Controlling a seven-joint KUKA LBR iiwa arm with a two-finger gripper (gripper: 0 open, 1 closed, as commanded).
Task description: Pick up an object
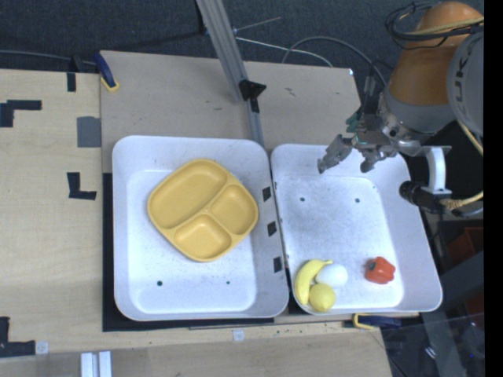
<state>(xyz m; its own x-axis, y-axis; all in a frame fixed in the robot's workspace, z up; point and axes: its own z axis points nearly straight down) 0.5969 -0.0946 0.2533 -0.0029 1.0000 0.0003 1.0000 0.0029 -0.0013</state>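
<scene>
My gripper (347,162) hangs over the back edge of the right bin (338,210), its two fingers spread apart with nothing between them. At the front of that bin lie a yellow banana (306,276), a white egg-like ball (334,275) and a yellow lemon (321,297), bunched together. A red pepper (380,270) sits a little to their right. All of these are well in front of the gripper.
The left bin (134,234) holds a yellow divided plate (203,209). A slanted grey metal pole (228,45) rises behind the bins. The arm's orange and grey body (428,61) looms at the right.
</scene>
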